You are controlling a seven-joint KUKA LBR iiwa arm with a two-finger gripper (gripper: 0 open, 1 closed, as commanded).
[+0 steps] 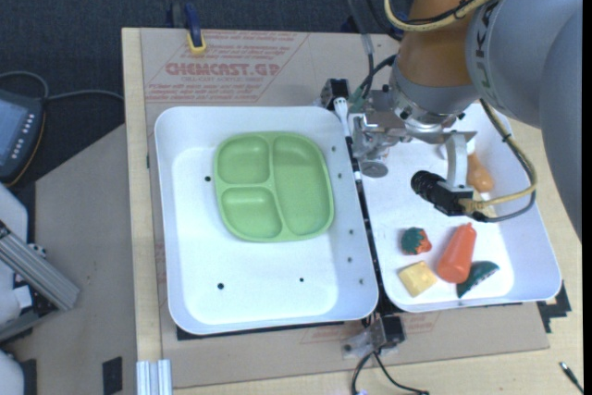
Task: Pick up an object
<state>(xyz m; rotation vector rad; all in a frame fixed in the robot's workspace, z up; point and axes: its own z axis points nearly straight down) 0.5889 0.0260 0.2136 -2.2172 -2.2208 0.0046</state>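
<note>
Here I am, arm (518, 23) reaching in over the right bin (527, 287). My gripper (372, 153) is down at that bin's left edge, close to its far left corner, just beside the wall where it meets the left bin (185, 291). My own wrist crowds the view there, so I cannot tell whether the gripper is spread or pressed together.

The things to pick are all in the right bin, and all of them are apart from my gripper. The orange carrot (457, 252) lies tilted, close to the near edge and about midway along it. A dark green leafy piece (479, 274) sits at its near end, on the side of the near right corner; it is probably the carrot's own top, though it may only be touching. The yellow block (417, 277) rests just beside the carrot, on the near left corner's side. The small green and orange piece (415, 240) lies a little farther from the near edge than the block, beside the carrot. The pale orange piece (479, 173) sits toward the right edge about halfway back, partly hidden behind my hardware.

In the left bin, the green divided plate (275, 187) lies flat, nearer the far edge than the near one. It is well apart from my gripper.
</note>
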